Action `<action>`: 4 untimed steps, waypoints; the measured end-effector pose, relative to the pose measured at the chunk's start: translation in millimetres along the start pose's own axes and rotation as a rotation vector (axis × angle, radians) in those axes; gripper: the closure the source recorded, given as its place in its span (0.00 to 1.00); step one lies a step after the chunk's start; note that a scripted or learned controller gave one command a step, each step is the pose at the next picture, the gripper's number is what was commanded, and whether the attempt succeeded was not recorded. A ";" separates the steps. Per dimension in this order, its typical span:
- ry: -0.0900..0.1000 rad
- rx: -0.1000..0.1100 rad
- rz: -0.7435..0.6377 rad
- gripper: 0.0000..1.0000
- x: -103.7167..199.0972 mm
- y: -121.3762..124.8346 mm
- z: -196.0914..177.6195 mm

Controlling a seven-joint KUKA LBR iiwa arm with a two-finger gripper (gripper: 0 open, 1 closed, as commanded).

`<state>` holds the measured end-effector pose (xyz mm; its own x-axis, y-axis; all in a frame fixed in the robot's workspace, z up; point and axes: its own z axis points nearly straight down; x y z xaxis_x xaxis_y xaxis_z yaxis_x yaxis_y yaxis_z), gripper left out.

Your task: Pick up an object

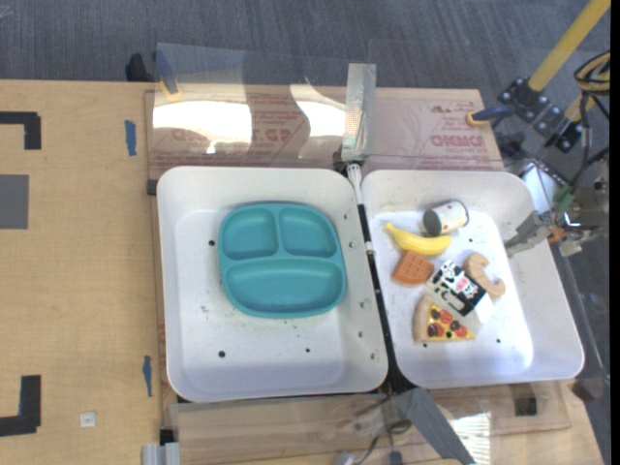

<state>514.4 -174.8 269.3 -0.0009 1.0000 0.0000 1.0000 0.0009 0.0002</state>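
The right bin holds several small objects. A yellow banana lies near its middle, with a grey and white cylinder just behind it. An orange waffle piece sits below the banana. To its right are a black and white item and a tan pretzel-like piece. A pizza slice toy lies nearest the front. My gripper hangs at the bin's right rim, apart from all the objects, and nothing shows in it.
The left bin carries a teal divided plate. A clear plastic panel and cardboard stand behind both bins. A yellow pole and black clamps with cables crowd the upper right corner.
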 end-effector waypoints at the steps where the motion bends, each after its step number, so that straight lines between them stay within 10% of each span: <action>1: 0.000 -0.001 -0.230 0.00 13.6 53.1 138.5; 2: -0.003 -0.013 0.025 0.00 52.2 125.7 176.6; 3: 0.002 0.038 0.192 0.00 54.3 145.0 183.8; 4: 0.000 0.046 0.193 1.00 53.6 143.4 174.1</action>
<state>657.8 -121.1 95.3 0.1906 0.9817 -0.0044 0.9806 -0.1906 -0.0456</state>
